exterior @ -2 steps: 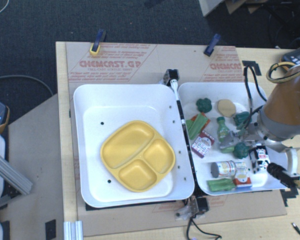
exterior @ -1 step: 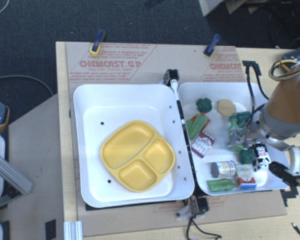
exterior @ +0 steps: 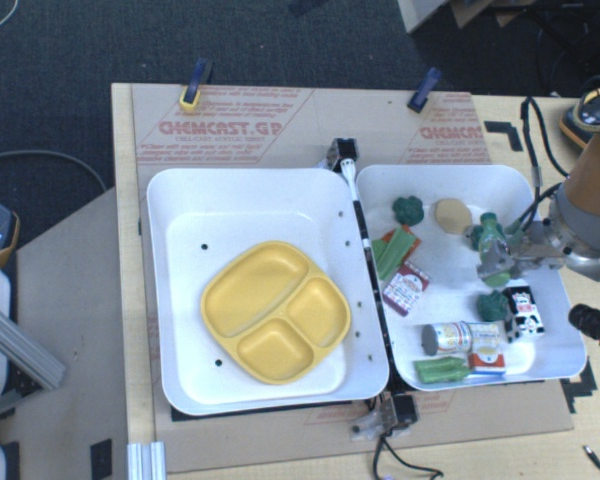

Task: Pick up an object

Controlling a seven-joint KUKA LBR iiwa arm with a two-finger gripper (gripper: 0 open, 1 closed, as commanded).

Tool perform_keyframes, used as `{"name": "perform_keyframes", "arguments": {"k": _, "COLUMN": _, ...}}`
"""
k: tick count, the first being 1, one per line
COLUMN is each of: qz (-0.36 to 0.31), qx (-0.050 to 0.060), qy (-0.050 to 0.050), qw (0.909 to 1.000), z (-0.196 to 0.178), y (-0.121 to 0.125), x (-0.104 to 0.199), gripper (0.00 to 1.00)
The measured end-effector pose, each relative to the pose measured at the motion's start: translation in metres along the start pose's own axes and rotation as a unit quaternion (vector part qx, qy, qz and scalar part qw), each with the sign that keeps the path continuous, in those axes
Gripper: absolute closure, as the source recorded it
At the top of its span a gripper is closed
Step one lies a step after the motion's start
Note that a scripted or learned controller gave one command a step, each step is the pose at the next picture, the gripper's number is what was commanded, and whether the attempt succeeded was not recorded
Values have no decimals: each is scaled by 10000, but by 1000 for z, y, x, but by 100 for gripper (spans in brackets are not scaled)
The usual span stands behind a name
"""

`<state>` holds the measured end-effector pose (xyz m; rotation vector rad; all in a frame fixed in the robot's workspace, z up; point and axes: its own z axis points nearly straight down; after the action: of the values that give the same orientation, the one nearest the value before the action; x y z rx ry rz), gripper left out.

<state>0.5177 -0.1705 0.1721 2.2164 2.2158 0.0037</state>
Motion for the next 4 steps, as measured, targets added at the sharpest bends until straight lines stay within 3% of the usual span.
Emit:
{"name": "perform_keyframes", "arguments": {"k": 1, "qz": -8, "qx": -6, "qy": 2, "qw": 10000, "z": -54, "y": 2, "x": -1, "gripper": 100}}
{"name": "perform_keyframes", "arguments": {"k": 3, "qz": -27, "qx": 9, "qy": 13, "qw": 10000, "z": -60, "y": 77, "x": 66, "gripper": 100}}
{"name": "perform_keyframes", "arguments": {"k": 4, "qz": -22, "qx": 12, "qy": 15, "qw": 10000, "z": -61, "y": 101, "x": 111, "gripper": 100}}
